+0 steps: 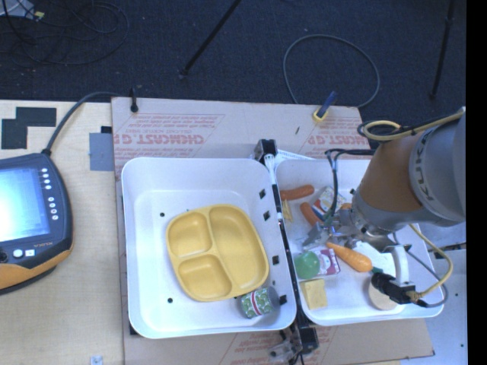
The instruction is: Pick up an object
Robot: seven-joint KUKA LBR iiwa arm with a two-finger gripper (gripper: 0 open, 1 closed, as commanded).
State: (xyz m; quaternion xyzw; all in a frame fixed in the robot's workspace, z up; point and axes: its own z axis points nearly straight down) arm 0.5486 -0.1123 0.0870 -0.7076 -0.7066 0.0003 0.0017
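Camera view, step in hand: the approach. The arm (411,177) reaches in from the right and its wrist hangs low over the right bin (346,314), above the clutter of toy food; nothing looks lifted yet.

Camera view, gripper: the gripper (323,230) shows as a dark metal cluster at the end of the wrist, near the middle of the right bin. Whether it stands wide or narrow I cannot tell, as the wrist and cables hide too much of it, and no object is seen in its hold.

Camera view, candidate objects: a carrot (350,257) lies just beside and below the gripper, pointing toward the bin's right side; a green round item (307,265) sits near it to the left; a yellow cheese-like square (313,293) lies below that; a sausage (297,192) rests near the bin's top (a second orange piece beside the tool is too hidden to name).

Camera view, left bin: the left bin (144,204) bears a yellow divided plate (217,251) and a small green can (257,303) at its lower right corner, well apart from the tool.

Camera view, next move (judgement): the tool must settle on one item, most likely the carrot, drop straight over it with the tips either side, then close and rise. Crowded neighbours may cause a glancing grip.
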